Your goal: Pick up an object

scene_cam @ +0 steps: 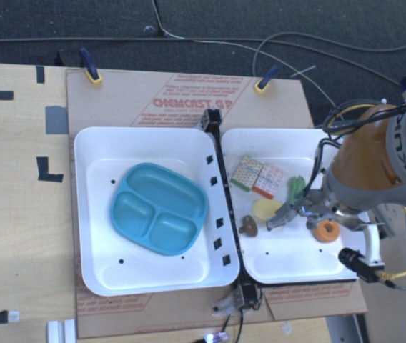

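Observation:
My gripper [280,219] hangs low over the right bin [289,266], reaching in from the right and pointing left. Just off its tip lies a pale yellow rounded object [263,209], with a small brown object [249,226] a little further left and lower. An orange ring [325,231] sits under the wrist on the right. A green object [297,188] lies just above the gripper, partly hidden by the arm. A checkered packet [257,176] rests at the back of that bin. I see nothing held in the gripper.
The left bin [96,263] holds a blue divided plate [159,207]. A black divider strip [221,191] runs between the bins. Cables [274,45] trail over the dark floor behind the bench. The arm's orange band [364,156] looms over the right bin's right side.

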Robot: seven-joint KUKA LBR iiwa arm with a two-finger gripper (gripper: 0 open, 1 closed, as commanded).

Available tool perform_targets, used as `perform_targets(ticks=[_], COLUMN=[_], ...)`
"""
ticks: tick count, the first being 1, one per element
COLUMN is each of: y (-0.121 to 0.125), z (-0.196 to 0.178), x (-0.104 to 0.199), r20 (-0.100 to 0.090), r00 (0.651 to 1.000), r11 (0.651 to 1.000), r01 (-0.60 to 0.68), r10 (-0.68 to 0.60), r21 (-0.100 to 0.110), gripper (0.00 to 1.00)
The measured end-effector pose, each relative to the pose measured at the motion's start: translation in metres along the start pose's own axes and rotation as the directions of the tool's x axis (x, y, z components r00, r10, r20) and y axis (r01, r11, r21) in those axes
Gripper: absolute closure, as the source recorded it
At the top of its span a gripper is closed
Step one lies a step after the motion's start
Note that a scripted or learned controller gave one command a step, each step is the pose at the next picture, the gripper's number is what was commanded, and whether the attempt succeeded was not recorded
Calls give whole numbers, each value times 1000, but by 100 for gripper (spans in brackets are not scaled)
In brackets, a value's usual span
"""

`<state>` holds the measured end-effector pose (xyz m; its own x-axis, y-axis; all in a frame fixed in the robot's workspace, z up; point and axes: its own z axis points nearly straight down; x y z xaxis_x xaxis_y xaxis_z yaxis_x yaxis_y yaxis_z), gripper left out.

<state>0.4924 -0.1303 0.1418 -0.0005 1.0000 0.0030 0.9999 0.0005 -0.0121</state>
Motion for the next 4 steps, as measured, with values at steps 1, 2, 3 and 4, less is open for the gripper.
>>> perform_targets(ticks=[1, 2, 3, 4], y=[0, 0, 0, 4], z=[55, 45, -6, -48], x=[0, 0, 11, 17], r20=[2, 1, 2, 3], r00=[1000, 1000, 1000, 1000], r11=[1000, 1000, 1000, 1000], r01=[0, 0, 2, 2], r10=[0, 0, -2, -2], r21=[-6, -4, -11, -12], gripper=[0, 100, 100, 100])
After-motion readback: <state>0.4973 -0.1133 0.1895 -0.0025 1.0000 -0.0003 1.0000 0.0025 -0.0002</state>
